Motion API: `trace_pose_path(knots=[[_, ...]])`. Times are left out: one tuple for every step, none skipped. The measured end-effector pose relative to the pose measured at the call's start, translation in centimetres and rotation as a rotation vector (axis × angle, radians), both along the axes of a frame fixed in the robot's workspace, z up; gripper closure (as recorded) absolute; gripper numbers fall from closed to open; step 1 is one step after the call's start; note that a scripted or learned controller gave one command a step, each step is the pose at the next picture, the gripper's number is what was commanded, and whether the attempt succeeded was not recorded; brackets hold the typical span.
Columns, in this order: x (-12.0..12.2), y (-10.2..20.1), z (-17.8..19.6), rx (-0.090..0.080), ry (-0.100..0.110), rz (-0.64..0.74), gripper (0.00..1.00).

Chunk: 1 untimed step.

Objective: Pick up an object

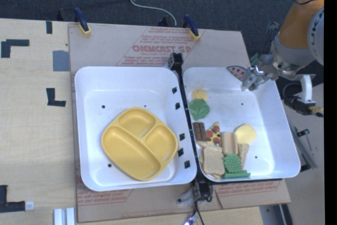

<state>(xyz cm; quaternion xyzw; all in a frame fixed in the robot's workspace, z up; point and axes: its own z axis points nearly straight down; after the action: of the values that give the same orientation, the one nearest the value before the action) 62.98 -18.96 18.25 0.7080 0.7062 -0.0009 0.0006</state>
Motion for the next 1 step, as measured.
trace_pose_path(knots=[[-3.66,12.53,9.5,0.006,-0.002,0.014,1.0]])
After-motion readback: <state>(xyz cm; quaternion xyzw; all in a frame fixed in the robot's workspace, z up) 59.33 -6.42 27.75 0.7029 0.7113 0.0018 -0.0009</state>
